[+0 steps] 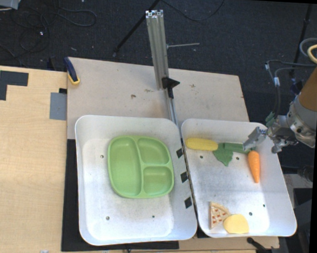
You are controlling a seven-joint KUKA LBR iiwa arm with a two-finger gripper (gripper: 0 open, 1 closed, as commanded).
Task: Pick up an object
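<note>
Honestly, most of the arm [311, 96] is cut off at the right edge. The gripper [268, 137] is seen spread wide with nothing held between the fingers, over the right bin's [234, 207] far corner. Just beside it, a carrot [254, 165] is laid lengthwise, stem end toward the gripper, tip toward the near side.

Metal post [158, 50] behind bins; blue-yellow tool [72, 71], perhaps a clamp.

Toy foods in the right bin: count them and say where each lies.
4. Corn cob with green husk at the far left; carrot at the far right beside the gripper; pizza slice and yellow lemon-like piece at the near edge.
</note>
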